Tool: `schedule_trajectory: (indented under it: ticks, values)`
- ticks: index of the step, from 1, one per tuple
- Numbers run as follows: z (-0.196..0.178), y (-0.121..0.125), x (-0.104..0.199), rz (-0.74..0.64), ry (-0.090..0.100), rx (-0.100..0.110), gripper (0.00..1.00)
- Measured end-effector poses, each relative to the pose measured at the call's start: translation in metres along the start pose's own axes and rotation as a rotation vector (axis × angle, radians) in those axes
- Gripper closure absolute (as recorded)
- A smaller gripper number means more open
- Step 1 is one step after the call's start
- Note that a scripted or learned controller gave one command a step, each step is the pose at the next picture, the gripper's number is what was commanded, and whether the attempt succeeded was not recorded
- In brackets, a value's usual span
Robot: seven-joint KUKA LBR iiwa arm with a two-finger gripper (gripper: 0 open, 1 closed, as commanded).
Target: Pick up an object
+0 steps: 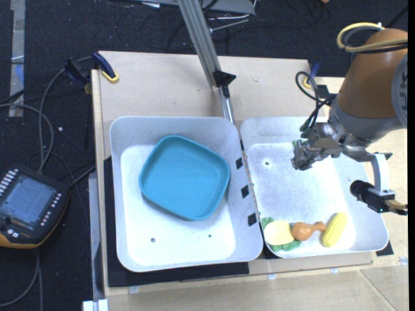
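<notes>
2 white bins, arm poised above the right one, nothing lifted yet.

The left bin [130, 238] holds 1 blue square plate [185, 177], lying flat near its middle. The right bin [285, 135] has 3 small toys huddled along its near wall, probably slid there: a pale green piece [279, 233], touching an orange pear-shaped piece [305, 230], then a yellow corn-like piece [334, 229] just beside. The gripper [301, 155] hangs over the bin's far, bare floor, well apart from the toys; whether it is parted or closed cannot be told, and no object is seen in it.
</notes>
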State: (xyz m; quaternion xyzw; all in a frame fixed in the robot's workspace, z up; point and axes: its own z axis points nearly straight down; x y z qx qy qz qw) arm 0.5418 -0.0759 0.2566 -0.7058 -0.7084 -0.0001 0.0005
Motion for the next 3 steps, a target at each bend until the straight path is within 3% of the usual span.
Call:
schedule_trajectory:
  ticks: [3]
  values:
    - [0.015, 0.003, 0.141, 0.000, 0.000, 0.001, 1.00]
